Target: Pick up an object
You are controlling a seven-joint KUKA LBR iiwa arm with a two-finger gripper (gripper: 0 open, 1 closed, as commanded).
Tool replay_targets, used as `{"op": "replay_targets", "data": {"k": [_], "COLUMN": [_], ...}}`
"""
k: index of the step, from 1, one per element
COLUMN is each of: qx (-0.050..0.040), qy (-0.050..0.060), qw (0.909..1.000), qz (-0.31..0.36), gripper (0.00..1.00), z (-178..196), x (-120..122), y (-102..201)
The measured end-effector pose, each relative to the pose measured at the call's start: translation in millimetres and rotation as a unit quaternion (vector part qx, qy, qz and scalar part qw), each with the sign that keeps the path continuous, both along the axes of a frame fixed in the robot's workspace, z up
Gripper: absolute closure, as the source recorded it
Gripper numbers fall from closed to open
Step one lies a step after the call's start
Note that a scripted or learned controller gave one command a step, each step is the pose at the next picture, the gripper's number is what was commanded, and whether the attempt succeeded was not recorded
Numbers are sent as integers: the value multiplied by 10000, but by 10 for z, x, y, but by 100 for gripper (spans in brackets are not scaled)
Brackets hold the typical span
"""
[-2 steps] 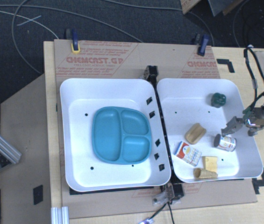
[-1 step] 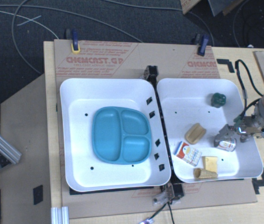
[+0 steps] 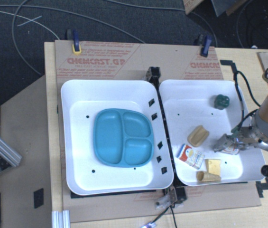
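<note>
The metal two-finger claw (image 3: 224, 144) reaches into the right white shallow bin (image 3: 181, 91) from its right side, fingers parted with nothing between them. Just left of it lies a tan oval bread-like piece (image 3: 198, 136); below that are a small red-and-white printed packet (image 3: 189, 156) and a yellowish cracker-like square (image 3: 213, 166). A dark green round knob-shaped object (image 3: 221, 101) sits near the far wall. The left white bin (image 3: 77, 91) holds a blue plastic divided plate (image 3: 123, 137).

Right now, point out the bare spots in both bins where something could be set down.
Left bin: the blue divided plate fills the middle, leaving a bare white margin around it.

Right bin: bare floor from the divider to the green object. Its lower half is crowded: tan piece, red-and-white packet, yellow pieces and the gripper.
</note>
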State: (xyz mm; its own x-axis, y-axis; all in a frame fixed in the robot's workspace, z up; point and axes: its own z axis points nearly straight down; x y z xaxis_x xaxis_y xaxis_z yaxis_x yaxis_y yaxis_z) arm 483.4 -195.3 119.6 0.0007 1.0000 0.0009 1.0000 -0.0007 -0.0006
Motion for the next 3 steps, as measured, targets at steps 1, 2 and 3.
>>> {"op": "replay_targets", "data": {"k": [1, 2, 3], "qx": [-82, -96, -20], "qy": [-120, -152, -39], "qw": [9999, 9998, 10000], "qz": [-8, -11, 11], "gripper": [0, 100, 100], "z": [-116, 0, 629], "x": [57, 77, 125], "y": [-56, -63, -115]}}
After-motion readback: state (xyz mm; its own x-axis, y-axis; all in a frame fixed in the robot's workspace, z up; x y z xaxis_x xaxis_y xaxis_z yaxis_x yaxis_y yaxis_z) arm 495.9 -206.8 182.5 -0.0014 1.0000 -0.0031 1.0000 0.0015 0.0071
